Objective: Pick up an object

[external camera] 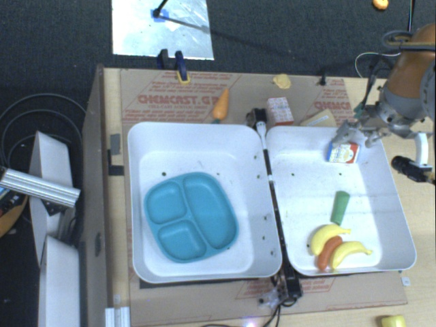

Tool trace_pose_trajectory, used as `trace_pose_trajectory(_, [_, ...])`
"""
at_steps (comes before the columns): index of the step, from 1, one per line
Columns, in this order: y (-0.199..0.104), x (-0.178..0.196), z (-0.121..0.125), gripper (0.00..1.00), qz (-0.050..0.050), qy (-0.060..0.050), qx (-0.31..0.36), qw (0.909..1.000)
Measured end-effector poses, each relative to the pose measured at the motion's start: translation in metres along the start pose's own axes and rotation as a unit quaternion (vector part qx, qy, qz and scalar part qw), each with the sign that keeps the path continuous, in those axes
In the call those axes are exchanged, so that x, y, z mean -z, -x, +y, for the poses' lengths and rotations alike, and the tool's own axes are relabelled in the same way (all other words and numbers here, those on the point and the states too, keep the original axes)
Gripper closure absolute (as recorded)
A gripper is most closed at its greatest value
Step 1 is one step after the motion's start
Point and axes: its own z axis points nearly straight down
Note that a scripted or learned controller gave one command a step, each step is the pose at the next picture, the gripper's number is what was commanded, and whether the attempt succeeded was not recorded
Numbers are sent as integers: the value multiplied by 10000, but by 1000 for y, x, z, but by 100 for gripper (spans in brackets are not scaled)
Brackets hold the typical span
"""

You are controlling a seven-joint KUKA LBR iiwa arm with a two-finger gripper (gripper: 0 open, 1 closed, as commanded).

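Gripper (355, 133): at right bin's (395, 203) far edge, directly over small white carton with red-blue print (343, 153); grip state cannot tell | Carton print: unreadable | Cardboard sheet (197, 90) on counter: red lettering "CHEMCAST" | Left bin (146, 148): blue three-compartment plastic tray (191, 215)

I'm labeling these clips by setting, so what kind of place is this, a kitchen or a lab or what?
Most likely a robotics lab bench, not a kitchen. A grey arm's gripper reaches over two white bins sitting on cardboard, the items are toy food such as bananas, and loose cables lie on dark carpet.
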Motion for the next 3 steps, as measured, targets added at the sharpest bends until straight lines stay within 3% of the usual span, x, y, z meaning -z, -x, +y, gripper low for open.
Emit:
trace_pose_trajectory(2, [0, 5, 0, 0, -3, -1, -1, 10000])
trace_pose_trajectory(3, [0, -12, 0, 0, 0, -10, 0, 10000])
